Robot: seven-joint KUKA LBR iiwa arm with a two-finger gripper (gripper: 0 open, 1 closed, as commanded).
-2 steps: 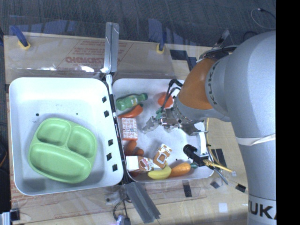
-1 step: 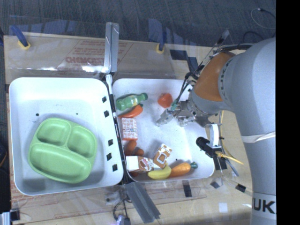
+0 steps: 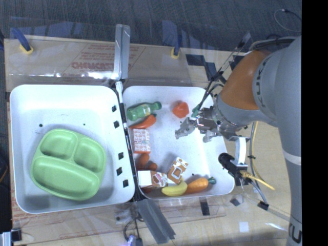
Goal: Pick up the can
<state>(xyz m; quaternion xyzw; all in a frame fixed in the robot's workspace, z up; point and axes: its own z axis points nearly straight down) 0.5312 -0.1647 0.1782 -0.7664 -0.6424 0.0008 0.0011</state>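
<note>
Overhead slanted view of both bins (image 3: 20,137)

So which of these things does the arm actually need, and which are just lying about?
Part of the job:
the grey arm's two-finger gripper; the red-and-white labelled container in the right bin, probably the can, though blurred.

Just lying about:
the green plastic bottle, the round red tomato, the yellow banana, the orange carrot, the green divided plate in the left bin.

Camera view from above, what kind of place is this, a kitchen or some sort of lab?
Most likely a robot lab test bench, not a kitchen. Two white bins sit side by side, one holding a green tray, the other toy food such as a banana, and a grey arm reaches in.
</note>
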